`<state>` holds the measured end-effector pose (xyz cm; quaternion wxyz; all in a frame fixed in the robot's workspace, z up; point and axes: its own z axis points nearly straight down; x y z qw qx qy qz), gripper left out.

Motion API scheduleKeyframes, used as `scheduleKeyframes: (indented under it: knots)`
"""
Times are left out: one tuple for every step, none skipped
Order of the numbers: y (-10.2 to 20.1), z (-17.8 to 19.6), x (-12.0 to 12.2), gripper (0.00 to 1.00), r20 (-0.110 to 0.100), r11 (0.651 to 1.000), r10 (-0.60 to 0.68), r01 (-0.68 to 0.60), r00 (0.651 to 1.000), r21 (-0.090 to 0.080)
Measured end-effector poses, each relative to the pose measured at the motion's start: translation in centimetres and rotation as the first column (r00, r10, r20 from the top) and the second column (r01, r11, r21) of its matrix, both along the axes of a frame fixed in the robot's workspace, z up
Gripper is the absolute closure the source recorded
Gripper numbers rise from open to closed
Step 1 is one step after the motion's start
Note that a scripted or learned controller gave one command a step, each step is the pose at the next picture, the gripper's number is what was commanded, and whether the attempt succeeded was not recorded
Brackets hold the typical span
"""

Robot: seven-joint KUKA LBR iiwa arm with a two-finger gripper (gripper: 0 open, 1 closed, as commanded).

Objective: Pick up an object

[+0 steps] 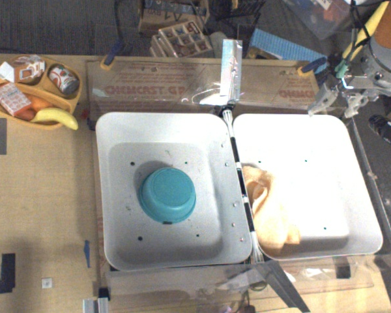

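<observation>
- Teal bowl (168,195) sits upside down in the left bin (117,135).
- Tan cloth (268,215) lies crumpled against the right bin's (313,142) left wall.
- Gripper (334,100) hovers at the right bin's far right corner, fingers apart, holding nothing.

From my remote station, the arm (384,51) is cut off by the right and top edges. The end effector (335,100) is too small and blurred to read. The yellow cloth (268,207) partly tucks under the bin divider (241,175).
</observation>
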<state>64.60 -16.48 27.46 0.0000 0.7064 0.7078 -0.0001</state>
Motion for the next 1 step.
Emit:
scheduleKeyframes:
  knots:
    - [2.93, 8.83, 2.15, 0.0, 0.004, 1.0, 0.007, -0.007, 1.0, -0.002]
